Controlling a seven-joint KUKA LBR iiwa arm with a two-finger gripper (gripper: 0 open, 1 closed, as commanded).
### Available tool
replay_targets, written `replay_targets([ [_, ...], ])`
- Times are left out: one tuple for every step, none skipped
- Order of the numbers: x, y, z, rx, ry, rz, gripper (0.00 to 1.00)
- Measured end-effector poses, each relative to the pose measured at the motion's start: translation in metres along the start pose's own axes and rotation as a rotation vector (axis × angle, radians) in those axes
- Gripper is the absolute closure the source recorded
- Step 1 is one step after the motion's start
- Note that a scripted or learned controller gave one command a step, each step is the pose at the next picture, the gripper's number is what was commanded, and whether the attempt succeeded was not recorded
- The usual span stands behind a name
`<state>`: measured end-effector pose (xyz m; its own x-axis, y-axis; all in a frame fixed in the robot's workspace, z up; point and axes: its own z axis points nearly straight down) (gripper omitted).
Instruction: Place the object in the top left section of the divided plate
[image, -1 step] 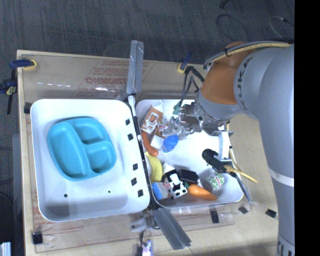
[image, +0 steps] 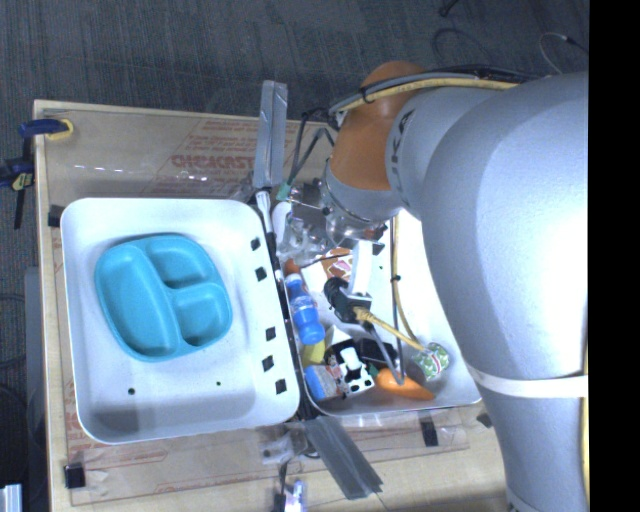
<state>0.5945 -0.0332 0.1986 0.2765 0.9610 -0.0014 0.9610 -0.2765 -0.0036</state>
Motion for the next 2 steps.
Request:
replay_targets([
  [0.068,0.002,0.008,0.001,0.0,-0.058,1.0],
  [0.125,-0.07,0.05,0.003,-0.001,-0.199,1.0],
])
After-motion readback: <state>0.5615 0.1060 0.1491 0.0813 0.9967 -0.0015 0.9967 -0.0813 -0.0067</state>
